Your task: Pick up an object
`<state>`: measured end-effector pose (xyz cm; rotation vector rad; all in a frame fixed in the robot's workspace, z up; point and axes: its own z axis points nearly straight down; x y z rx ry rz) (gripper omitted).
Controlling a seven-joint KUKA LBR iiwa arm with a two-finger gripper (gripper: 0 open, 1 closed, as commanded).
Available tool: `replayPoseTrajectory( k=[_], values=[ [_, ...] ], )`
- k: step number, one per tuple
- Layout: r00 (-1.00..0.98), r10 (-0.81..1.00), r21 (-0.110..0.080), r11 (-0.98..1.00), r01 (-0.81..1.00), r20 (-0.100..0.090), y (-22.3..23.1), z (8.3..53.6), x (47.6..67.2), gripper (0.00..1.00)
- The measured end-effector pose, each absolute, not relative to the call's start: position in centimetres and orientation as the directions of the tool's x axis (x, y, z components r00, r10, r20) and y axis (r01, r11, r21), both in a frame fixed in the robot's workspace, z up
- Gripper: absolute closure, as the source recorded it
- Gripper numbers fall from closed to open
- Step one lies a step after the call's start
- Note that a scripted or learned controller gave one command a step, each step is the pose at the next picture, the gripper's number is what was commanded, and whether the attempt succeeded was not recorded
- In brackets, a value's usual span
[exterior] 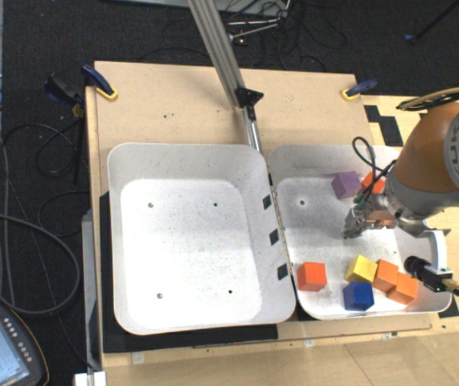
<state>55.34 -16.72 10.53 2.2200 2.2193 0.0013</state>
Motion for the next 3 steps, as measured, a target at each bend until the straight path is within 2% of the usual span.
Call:
replayPoseTrajectory(
  k=[1,2,3],
  values=[
    [-0.003,1.0,0.007,0.003,1.0,-0.002,-16.2,15.6,56.4,1.0],
    [-0.003,1.0,0.007,0.003,1.0,-0.003,-16.2,20.7,56.5,1.0],
    [-0.007,1.0,0.002,0.007,1.0,0.001,-11.7,20.4,57.9,1.0]
  ],
)
